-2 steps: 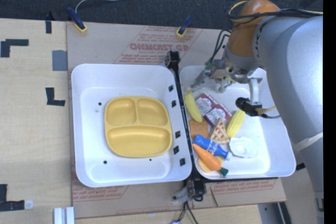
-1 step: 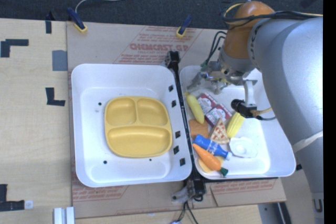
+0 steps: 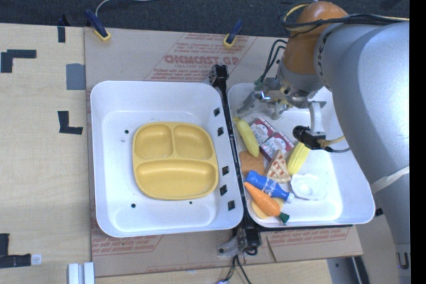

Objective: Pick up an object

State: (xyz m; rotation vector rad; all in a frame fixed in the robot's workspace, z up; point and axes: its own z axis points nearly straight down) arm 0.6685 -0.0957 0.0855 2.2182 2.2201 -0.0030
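My gripper (image 3: 265, 100) hangs over the far left part of the right bin (image 3: 346, 209), just beyond the heap of toy food. Nearest to it are a yellow banana (image 3: 247, 137) and a crinkled red and white packet (image 3: 271, 140). Further forward lie a pizza slice (image 3: 279, 167), a corn cob (image 3: 297, 157), an orange round piece (image 3: 250, 161), a blue tube (image 3: 267, 185), a carrot (image 3: 263, 200) and a white cup (image 3: 307, 187). I see nothing held by the gripper.
The left bin (image 3: 113, 103) holds a yellow divided plate (image 3: 175, 160). A black ridge (image 3: 225, 136) separates the two bins. The grey arm (image 3: 373, 90) covers the right bin's far right side. Cardboard and a wooden bench surround the bins.
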